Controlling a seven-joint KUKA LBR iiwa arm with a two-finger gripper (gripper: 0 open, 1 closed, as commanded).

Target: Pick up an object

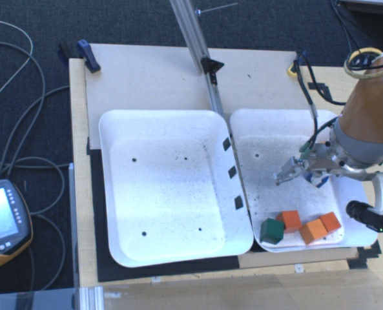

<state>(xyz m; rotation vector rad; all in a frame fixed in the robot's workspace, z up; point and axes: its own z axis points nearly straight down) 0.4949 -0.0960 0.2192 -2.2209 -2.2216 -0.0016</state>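
Arm: the grey KUKA arm with its orange band point(371, 112) reaches in from the right and hangs over the right bin point(269, 131).
Gripper: the gripper point(285, 173) points left and down over the middle of the right bin's floor; its metal fingers point(288, 170) look close together with nothing between them, but whether they are clenched or released I cannot tell at this size.
Green block point(272, 230): a dark green cube-like block, sitting on the floor of the right bin near its front left corner, just beside the orange blocks.
Small orange block point(291, 220): a red-orange cube, touching or nearly touching the green block on its right and slightly behind it.
Orange blocks at front point(320, 227): two lighter orange pieces lying side by side along the front rim of the right bin, tilted a little, apart from the gripper.
Blue piece point(320, 181): a small blue bit under the wrist, too hidden to name.
Left bin point(162, 131): white, speckled with dark flecks.
Bench items: a blue clamp point(88, 55) at the back left corner, and a slanted metal bar point(192, 34) running down between the bins.
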